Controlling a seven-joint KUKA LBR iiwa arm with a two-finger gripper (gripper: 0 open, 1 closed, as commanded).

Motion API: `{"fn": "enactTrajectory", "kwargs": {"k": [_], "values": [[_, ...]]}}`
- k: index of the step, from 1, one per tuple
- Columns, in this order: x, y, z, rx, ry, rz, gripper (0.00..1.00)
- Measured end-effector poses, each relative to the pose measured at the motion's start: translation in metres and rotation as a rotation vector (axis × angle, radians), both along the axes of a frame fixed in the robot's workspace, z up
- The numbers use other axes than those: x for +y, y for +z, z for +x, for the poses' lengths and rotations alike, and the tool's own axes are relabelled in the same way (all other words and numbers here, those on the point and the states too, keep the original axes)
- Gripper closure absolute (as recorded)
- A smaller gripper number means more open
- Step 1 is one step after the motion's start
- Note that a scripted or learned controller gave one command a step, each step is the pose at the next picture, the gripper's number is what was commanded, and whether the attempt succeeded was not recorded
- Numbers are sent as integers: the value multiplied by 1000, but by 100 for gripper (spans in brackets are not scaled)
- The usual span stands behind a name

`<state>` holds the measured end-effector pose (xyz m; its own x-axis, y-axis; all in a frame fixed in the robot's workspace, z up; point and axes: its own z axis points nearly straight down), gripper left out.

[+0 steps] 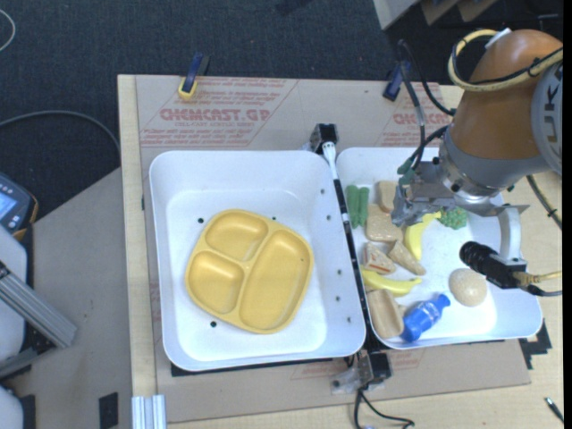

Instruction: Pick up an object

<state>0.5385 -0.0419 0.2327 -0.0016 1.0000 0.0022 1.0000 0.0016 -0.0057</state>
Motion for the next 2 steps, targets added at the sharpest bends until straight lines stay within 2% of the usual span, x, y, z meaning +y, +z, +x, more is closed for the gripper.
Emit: {"fn": "enactTrajectory", "kwargs": {"k": [1, 2], "values": [[37, -15, -44, 2, 1, 0, 100], [40, 2, -50, -9, 0, -2, 100]]}}
